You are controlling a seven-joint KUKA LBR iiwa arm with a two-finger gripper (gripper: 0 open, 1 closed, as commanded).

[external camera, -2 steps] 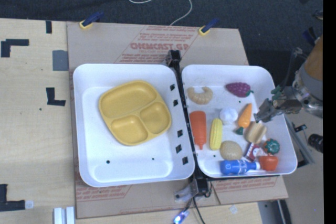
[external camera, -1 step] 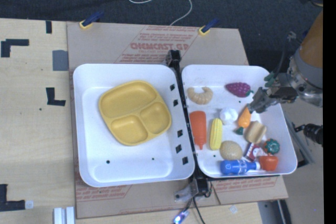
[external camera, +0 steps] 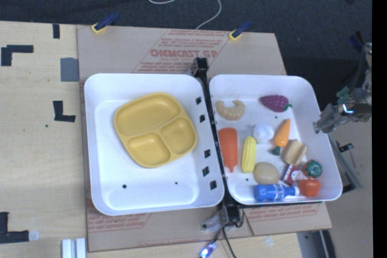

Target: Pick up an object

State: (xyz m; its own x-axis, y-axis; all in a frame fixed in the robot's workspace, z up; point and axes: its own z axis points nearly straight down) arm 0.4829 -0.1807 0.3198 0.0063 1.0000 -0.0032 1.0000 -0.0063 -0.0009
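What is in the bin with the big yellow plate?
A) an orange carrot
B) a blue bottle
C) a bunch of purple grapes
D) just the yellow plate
D. The yellow plate lies by itself in the left bin; the toy foods all sit in the right bin.

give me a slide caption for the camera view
Gripper poised at the right edge of the toy-food bin, yellow divided plate in the left bin.

The gripper point(external camera: 329, 119), just outside the right bin's point(external camera: 305, 86) right edge, was too small and blurred to tell its finger state. The arm was cut off at the right. At that bin's front right corner, a small green-and-red item point(external camera: 313, 168) could not be identified.
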